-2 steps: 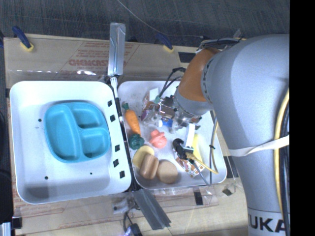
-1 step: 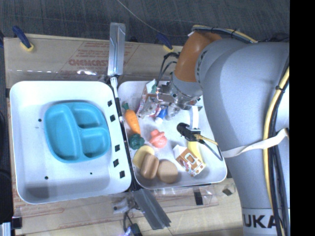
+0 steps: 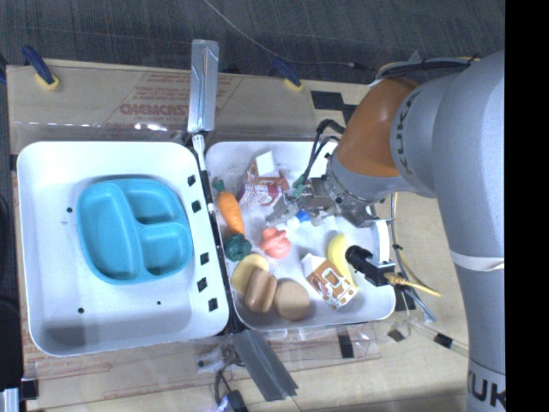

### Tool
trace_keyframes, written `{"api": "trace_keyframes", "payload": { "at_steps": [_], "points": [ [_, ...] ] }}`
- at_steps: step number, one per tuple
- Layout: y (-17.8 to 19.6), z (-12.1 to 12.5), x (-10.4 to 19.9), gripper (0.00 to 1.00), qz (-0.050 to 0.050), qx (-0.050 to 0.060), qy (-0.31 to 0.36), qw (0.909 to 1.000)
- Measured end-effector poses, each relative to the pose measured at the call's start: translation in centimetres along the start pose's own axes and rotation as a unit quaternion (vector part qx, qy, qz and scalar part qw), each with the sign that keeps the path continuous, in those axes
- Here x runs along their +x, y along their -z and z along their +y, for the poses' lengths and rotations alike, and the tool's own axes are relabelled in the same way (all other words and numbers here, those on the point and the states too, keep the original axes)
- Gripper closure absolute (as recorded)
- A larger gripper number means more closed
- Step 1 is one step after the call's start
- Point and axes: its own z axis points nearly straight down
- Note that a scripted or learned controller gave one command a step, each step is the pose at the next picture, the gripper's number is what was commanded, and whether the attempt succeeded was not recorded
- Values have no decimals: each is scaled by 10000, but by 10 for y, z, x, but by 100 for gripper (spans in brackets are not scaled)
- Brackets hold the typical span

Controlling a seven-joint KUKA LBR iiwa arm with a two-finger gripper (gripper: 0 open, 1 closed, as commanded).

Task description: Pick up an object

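Observation:
My gripper (image 3: 297, 206) reaches down into the right bin (image 3: 377, 309) from the right, under the orange wrist band. It hovers among the toys, just right of a red and white packet (image 3: 264, 185) and just above a pink toy (image 3: 274, 244). An orange carrot (image 3: 228, 212) lies to its left near the bin wall. A yellow banana (image 3: 340, 254) lies below the wrist. The gripper body hides whatever lies directly beneath it.
The right bin also holds a white cube (image 3: 263, 160), a green piece (image 3: 238, 247), a bun (image 3: 255, 283), a brown round piece (image 3: 292, 299) and an orange lattice block (image 3: 331, 285). The left bin (image 3: 43, 307) holds a blue divided tray (image 3: 135, 227).

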Motion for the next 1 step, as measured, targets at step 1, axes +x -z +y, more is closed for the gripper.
{"api": "trace_keyframes", "payload": {
  "at_steps": [1],
  "points": [
    [-56, -18, 36, 0, 2, 0, 14, 10000]
  ]
}}
